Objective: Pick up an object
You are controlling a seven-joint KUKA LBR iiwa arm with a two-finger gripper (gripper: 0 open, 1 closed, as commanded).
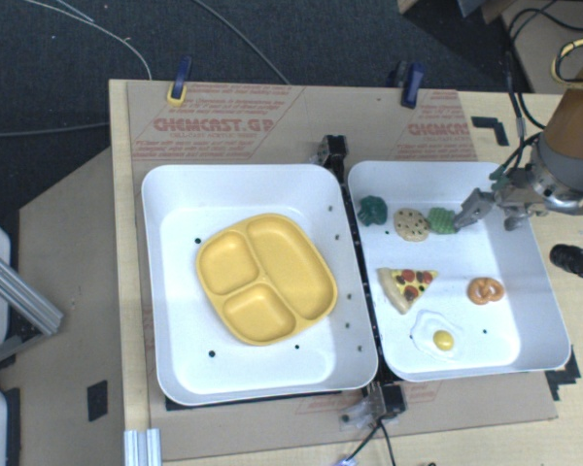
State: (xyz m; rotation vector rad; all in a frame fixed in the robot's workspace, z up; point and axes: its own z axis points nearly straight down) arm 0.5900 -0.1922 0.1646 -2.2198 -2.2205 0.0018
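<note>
Two shallow white bins sat side by side on a cardboard-covered bench, the left bin point(165, 289) bearing a yellow three-compartment tray point(265, 278), the right bin point(525, 318) strewn with toy food. The grey KUKA arm point(570, 153) reached in over the right bin's upper right corner, its gripper point(492, 209) angled down toward the far row of pieces; whether it was spread or pressed together could not be told, and nothing showed pinched in it. One tip sat just beside a small green toy point(441, 221), likely the piece it was after, itself touching a speckled cookie point(410, 223). A dark green broccoli point(372, 209) lay farther left. Below lay a pizza slice point(406, 286), a fried egg point(437, 336) and a pretzel point(485, 290), spread well apart, probably for easy single picks.
</note>
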